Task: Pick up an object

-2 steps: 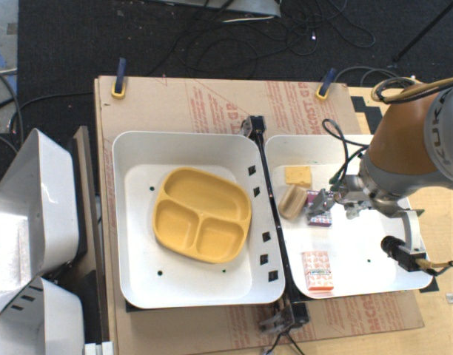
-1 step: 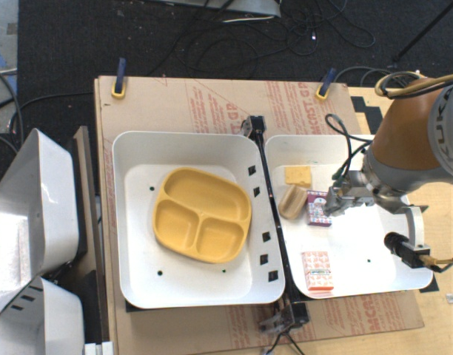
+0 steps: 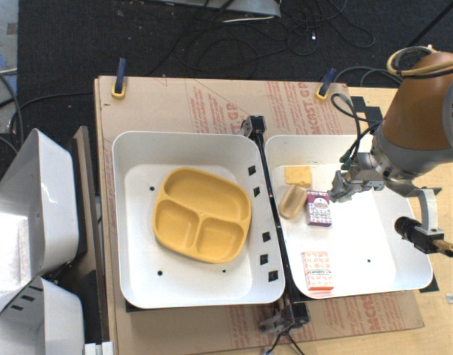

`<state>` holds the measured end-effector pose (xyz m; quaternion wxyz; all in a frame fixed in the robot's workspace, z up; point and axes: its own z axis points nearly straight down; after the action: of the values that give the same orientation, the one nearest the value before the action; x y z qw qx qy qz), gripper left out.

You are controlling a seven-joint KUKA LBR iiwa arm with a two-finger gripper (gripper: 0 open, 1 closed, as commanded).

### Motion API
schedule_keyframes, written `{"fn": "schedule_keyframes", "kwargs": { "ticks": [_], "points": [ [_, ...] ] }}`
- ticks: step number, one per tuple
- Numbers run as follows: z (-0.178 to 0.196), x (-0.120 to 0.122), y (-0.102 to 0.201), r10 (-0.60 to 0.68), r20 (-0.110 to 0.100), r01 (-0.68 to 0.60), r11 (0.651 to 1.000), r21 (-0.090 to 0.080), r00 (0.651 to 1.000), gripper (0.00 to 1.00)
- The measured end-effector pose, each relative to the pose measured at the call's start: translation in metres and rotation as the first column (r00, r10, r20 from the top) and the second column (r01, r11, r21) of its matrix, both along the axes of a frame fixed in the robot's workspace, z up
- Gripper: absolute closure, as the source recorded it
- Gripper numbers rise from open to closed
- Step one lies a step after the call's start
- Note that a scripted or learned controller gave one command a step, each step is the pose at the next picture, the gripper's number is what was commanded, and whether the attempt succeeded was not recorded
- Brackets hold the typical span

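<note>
Objects in the right bin (image 3: pixel 404 272) number four: one small purple carton (image 3: pixel 319 208), one yellow block (image 3: pixel 298 175), one tan cylinder (image 3: pixel 292 201) and one flat white-and-orange packet (image 3: pixel 317 272), its print unreadable. Just right of the carton hangs the gripper (image 3: pixel 340 189); how far it is open cannot be told. One yellow divided plate (image 3: pixel 202 214) lies in the left bin (image 3: pixel 130 198).

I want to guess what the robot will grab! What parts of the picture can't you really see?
- Gripper fingers: too small and dark in the camera view to make out.
- Purple box: its print is too small to read.
- Flat packet with orange print: the words are blurred.
- Tan object beside the yellow block: too small to tell what it is.
- The arm: cut off by the right edge.
</note>
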<state>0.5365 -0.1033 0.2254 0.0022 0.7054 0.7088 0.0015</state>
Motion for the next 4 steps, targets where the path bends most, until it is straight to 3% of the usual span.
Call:
{"fn": "schedule_keyframes", "kwargs": {
  "ticks": [1,4],
  "points": [
    [-0.018,0.0,0.0,-0.005,-0.007,0.005,1.0,0.001,1.0,1.0],
    [0.01,0.01,0.143,0.004,-0.005,-0.004,1.0,0.002,1.0,1.0]
  ]
}}
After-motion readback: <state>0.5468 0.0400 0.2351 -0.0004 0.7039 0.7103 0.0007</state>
